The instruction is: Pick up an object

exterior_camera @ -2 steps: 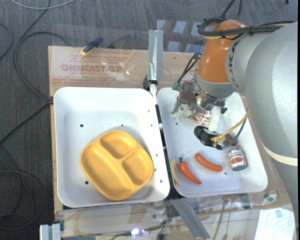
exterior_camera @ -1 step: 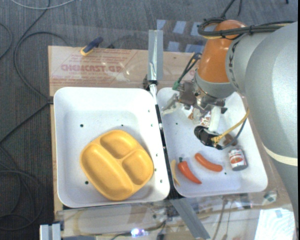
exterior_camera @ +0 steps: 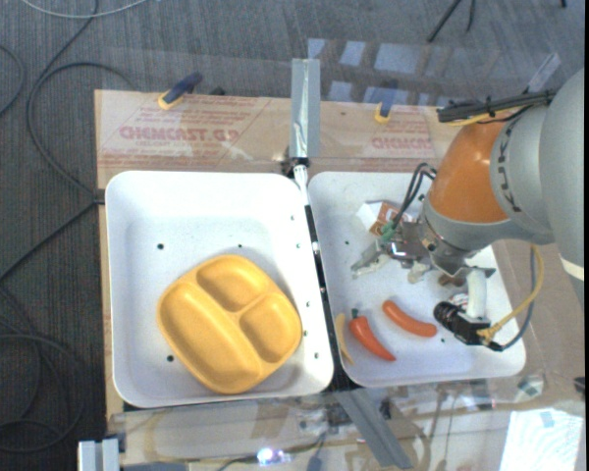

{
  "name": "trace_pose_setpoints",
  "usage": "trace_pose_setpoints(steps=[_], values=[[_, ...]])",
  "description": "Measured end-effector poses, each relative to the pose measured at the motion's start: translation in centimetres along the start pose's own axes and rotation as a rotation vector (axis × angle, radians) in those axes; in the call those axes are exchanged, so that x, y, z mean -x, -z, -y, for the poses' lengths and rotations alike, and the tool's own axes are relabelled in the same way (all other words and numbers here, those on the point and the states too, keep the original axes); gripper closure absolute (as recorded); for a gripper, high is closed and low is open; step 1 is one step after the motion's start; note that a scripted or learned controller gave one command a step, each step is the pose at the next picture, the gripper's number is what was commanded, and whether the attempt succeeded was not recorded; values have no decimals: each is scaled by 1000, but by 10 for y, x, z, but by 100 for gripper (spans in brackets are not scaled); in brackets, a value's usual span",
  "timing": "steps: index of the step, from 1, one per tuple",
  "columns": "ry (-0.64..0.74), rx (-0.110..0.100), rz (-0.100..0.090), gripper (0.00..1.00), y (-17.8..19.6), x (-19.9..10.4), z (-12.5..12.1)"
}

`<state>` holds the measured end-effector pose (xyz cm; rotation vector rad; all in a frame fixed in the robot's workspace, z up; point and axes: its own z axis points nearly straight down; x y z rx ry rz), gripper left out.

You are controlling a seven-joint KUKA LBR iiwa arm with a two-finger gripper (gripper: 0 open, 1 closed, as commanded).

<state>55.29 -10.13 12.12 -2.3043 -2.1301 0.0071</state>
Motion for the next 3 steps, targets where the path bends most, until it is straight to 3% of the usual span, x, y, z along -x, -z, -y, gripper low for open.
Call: trace_pose_setpoints(steps=[1, 2, 3], values=[[33, 18, -3, 0, -32, 20, 32], [35, 20, -6, 100, -24, 18, 30], [-265, -2, -3, 100, -3, 8, 69]])
